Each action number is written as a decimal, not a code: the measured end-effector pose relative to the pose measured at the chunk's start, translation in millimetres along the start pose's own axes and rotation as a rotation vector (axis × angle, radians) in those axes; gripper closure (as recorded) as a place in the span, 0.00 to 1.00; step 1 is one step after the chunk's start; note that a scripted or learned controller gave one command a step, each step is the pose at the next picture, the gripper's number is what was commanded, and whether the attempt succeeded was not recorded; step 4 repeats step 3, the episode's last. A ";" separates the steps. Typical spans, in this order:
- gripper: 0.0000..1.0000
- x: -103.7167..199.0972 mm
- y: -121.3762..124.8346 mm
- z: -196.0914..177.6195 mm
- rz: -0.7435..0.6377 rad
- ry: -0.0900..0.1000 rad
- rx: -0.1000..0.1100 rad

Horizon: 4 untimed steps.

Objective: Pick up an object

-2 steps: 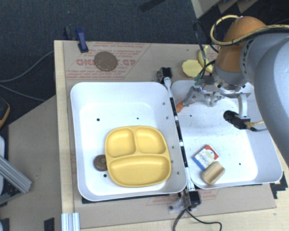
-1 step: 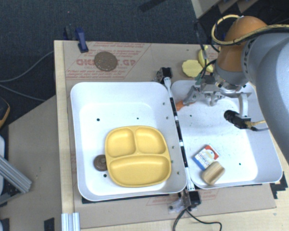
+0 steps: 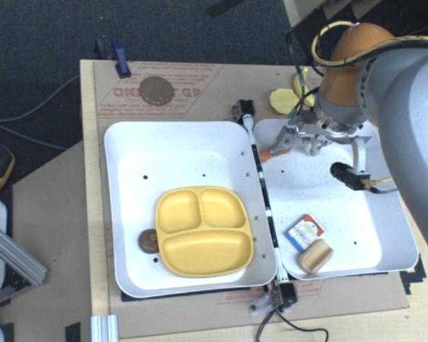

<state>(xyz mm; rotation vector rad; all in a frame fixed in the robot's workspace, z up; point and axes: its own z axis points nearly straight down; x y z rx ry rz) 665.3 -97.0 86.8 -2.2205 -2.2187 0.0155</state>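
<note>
My gripper [image 3: 304, 144] hangs low over the back left corner of the right bin [image 3: 371, 223]. A small orange object [image 3: 274, 151] lies just to its left, against the bin's left wall; whether the gripper touches it I cannot tell. Near the front of the same bin lie a small blue, white and orange packet [image 3: 304, 231] and a tan cylinder [image 3: 314, 256], side by side. The left bin [image 3: 132, 155] holds a yellow divided plate [image 3: 203, 230] with a brown round piece [image 3: 148, 241] at its left edge.
Behind the right bin a yellow object [image 3: 282, 100] sits on the cardboard. A brown disc [image 3: 155, 90] and a blue clamp [image 3: 119, 59] are at the back left of the bench. The arm's grey body covers the right bin's right side.
</note>
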 end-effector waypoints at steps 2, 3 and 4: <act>0.00 2.9 2.8 -2.1 -0.001 0.001 -0.012; 0.00 1.8 3.0 -2.2 -0.001 0.003 -0.013; 0.00 1.8 3.0 -2.2 -0.001 0.003 -0.013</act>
